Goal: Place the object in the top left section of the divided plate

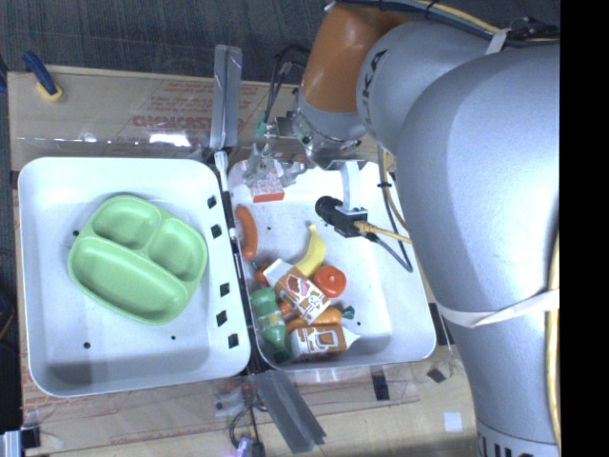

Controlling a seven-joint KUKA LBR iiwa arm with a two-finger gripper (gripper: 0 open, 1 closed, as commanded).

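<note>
Green divided plate [138,255] — well apart from the tool [267,174]

a robotics lab: a large grey arm [476,208] beside two white bins [57,350] taped onto a cardboard-covered surface [124,103].

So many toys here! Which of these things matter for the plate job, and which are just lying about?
For the job: green divided plate, in the left bin; gripper, over the right bin's far end. Which toy it will carry is unclear.

Lying about, in the right bin: banana, red sausage, orange round fruit, juice carton.
</note>
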